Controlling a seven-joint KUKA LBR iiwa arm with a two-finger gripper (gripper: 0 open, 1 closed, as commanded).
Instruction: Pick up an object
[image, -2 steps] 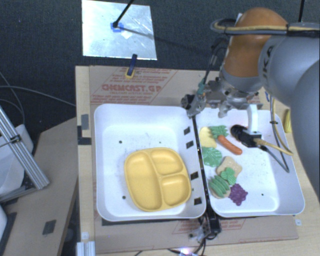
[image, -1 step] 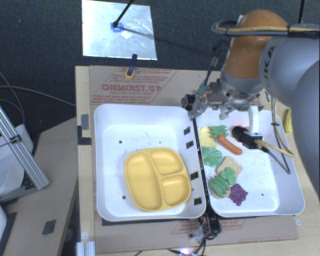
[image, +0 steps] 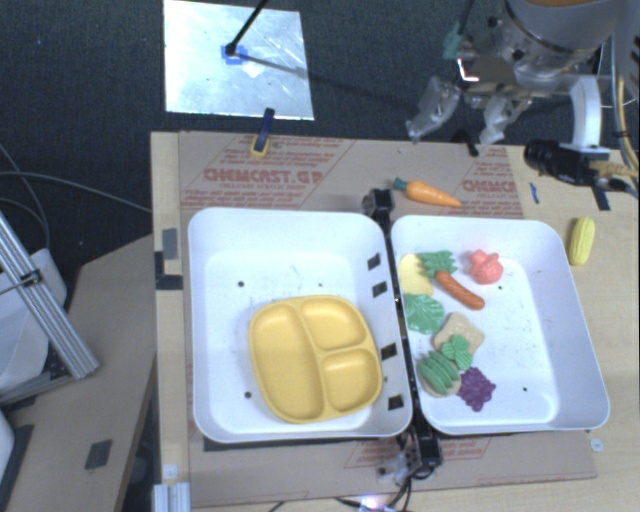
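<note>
Nearest the camera, the front rim of the left bin (image: 290, 435) lay far below and to the left of the gripper (image: 462, 112), and inside that bin sat a yellow divided plate (image: 315, 357), likewise well down and left of the gripper. Up at the far edge of the surface (image: 170, 200), a small blue and yellow tool (image: 263, 133) rested well to the gripper's left, at about its height in the view. Closer in, an orange carrot (image: 428, 192) lay on the surface just below the gripper and slightly left, outside both bins. Beneath it the right bin (image: 570, 350) held a cluster of toy foods, all well below the gripper: a second carrot with a green top (image: 455, 285), a green leaf (image: 423, 314), a tan slice (image: 461, 330), a green vegetable piece (image: 438, 371) and purple grapes (image: 476, 387) nearest the bin's front, with a pink piece (image: 486, 266) a little to the right of the gripper's line. The gripper itself hung above the far edge of the surface with its two pale fingers (image: 430, 108) spread apart and nothing between them. Farther right, a yellow corn cob (image: 581, 241) lay on the surface outside the right bin, below and right of the gripper.
</note>
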